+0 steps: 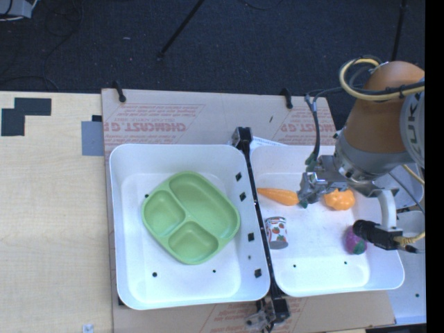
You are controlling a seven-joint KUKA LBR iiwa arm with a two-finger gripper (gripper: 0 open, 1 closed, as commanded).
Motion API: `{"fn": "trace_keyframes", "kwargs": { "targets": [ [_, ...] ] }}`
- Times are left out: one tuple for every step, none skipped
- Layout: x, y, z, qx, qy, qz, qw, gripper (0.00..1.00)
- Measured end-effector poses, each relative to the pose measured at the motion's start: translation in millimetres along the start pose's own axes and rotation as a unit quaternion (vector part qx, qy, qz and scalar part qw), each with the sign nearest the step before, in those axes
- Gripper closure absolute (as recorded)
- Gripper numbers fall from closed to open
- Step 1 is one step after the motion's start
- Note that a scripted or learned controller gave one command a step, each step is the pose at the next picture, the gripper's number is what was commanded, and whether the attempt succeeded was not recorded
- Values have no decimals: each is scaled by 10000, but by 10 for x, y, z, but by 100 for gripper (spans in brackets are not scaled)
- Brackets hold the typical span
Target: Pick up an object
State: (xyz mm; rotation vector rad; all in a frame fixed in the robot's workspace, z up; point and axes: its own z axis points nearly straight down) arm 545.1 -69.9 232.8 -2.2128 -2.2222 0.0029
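presently the gripper [310,191] hangs low inside the right bin [326,286], its tip between the carrot [277,196] on its left and an orange toy [339,199] on its right, close to both; whether the jaws are wide or narrow i cannot tell, and nothing is seen held. a small printed can [276,232] stands near the divider, a purple-green item [356,241] lies toward the right wall, and a green divided plate [190,217] rests in the left bin [132,283].
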Motion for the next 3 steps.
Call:
{"fn": "trace_keyframes", "kwargs": {
  "targets": [
    [456,-104,90,2,-2,5,10000,100],
    [899,-185,32,-2,-5,3,10000,100],
    [1428,-192,147,8,-8,6,10000,100]
  ]
}}
